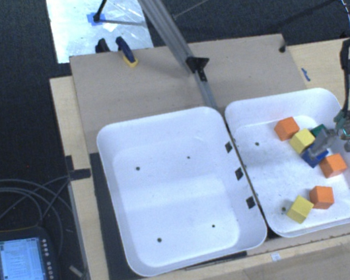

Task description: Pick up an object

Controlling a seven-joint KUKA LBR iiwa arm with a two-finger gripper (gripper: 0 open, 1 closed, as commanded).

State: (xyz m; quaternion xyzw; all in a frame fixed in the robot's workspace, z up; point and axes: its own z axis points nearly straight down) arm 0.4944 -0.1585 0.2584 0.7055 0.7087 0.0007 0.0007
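Your candidates all sit in the right bin, in its right half. Nearest the gripper is a cluster: a blue block right under the fingertips, a yellow block touching it on the upper left, a dark green block just behind, and an orange block just below and to the right. Another orange block lies toward the far edge, beside the yellow one. Near the bin's front edge, a second yellow block and a third orange block touch each other, well apart from the gripper.

The gripper reaches in over the bin's right rim, low over the blue and green blocks. You cannot tell from this view how its fingers stand, or whether anything is held.

The left bin lies alongside, touching the right bin at the middle. At the bench's far left a teach pendant shows a lit screen; its writing is too small to read.
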